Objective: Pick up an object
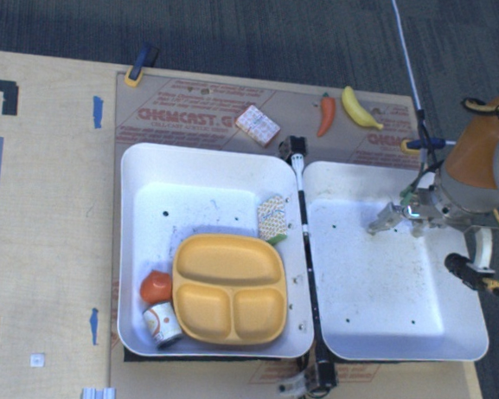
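Observation:
My gripper (399, 221) hangs over the upper right part of the right bin (379, 301), open, with nothing between its fingers. The left bin (190, 189) holds the objects. A yellow divided plate (229, 288) lies at its front. A red-orange round object (155, 287) and a small white and orange can (161, 322) sit by the plate's left edge. A small patterned piece (271, 215) rests against the bin's right wall, behind the plate. The gripper is well to the right of all of them.
Behind the bins, on the brown board, lie a banana (360, 108), a red chili (326, 116), a patterned block (257, 125) and a black-handled tool (295, 149). A blue and yellow clamp (140, 65) sits at the board's far left corner. A ridge divides the bins.

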Controlling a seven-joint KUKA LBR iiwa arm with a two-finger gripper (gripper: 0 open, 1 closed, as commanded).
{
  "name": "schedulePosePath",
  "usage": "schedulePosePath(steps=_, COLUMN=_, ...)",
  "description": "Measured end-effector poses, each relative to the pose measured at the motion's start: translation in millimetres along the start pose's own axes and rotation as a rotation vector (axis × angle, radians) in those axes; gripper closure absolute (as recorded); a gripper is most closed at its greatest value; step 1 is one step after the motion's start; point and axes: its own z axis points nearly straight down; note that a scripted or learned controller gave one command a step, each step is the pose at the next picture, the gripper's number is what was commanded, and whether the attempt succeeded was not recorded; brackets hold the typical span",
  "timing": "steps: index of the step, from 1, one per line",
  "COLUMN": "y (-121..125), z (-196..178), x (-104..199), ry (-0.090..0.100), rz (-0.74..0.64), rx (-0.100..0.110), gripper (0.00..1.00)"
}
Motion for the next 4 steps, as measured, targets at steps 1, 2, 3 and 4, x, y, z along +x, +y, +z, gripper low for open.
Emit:
schedulePosePath(steps=1, y=42, z=-51, x=-34, ry=-0.001, rz=-0.001, rx=-0.001, gripper=0.00)
schedulePosePath(steps=2, y=48, z=-25, x=-25, ry=0.010, rz=-0.005, rx=-0.002, gripper=0.00)
schedulePosePath(steps=3, y=48, z=-37, x=-31, ry=-0.012, rz=-0.007, rx=-0.011, gripper=1.00)
schedulePosePath(steps=4, y=-79, z=-155, x=-2, ry=0.000, rz=0.001, rx=0.001, gripper=1.00)
